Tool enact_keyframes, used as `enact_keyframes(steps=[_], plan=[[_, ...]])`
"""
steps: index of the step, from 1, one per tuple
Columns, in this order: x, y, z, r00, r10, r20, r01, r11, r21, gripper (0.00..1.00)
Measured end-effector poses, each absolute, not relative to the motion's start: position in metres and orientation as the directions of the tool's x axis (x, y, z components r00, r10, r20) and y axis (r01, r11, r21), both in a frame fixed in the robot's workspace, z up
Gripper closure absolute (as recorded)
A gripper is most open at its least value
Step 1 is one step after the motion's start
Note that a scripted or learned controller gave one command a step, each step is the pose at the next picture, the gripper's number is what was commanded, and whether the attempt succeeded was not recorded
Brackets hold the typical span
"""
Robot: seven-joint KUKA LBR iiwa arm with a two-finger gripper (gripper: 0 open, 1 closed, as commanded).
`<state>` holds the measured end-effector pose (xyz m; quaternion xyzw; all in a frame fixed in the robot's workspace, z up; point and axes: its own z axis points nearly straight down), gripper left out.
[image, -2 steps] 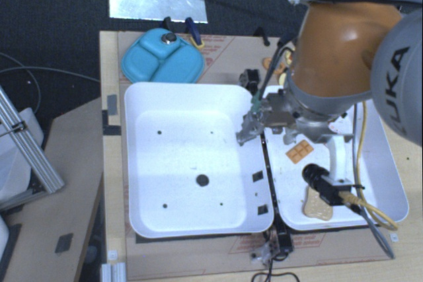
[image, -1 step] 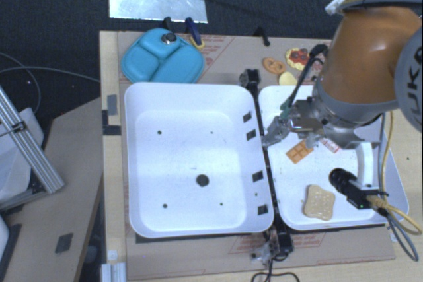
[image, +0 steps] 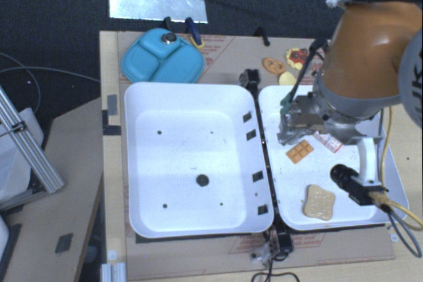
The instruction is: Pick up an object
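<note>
The arm reaches in over the right bin (image: 277, 211), its grey wrist and orange band covering much of that bin's far half; the gripper (image: 289, 135) hangs low at the bin's left side, close to the wall shared with the left bin (image: 142, 109); its tips are lost against the dark metal of the wrist assembly, so how far apart they stand cannot be told, and nothing can be seen clamped in it.

Just beside the gripper, towards the near edge of the bench and slightly to its right, lies a small orange waffle piece (image: 299, 152), flat on the bin floor; whether it touches the gripper cannot be told. Further out the same way, near the bin's front wall, lies a tan slice of toy bread (image: 319, 202), well apart from the gripper. To the right of the waffle piece a white and red packet (image: 328, 141) pokes out from under the wrist; beyond that a black cylindrical fitting (image: 352, 183) sits on the arm's cabling.

Behind the gripper, outside the bins on the cardboard, lie a few small toy foods (image: 274, 65) in orange, yellow and red, partly hidden by the arm; far to the gripper's left, past the left bin's back wall, rests a blue divided plate (image: 162, 57).
</note>
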<state>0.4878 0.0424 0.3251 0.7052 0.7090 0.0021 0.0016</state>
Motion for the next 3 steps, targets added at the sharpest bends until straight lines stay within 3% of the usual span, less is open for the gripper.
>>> enact_keyframes(steps=[1,2,3], plan=[[0.487,0.030,0.473,-0.004,1.000,0.001,1.000,0.004,0.016,1.00],[0.487,0.079,0.368,-0.005,1.000,0.001,1.000,0.005,0.000,1.00],[0.488,0.077,0.382,-0.008,1.000,0.001,1.000,0.008,0.005,1.00]])
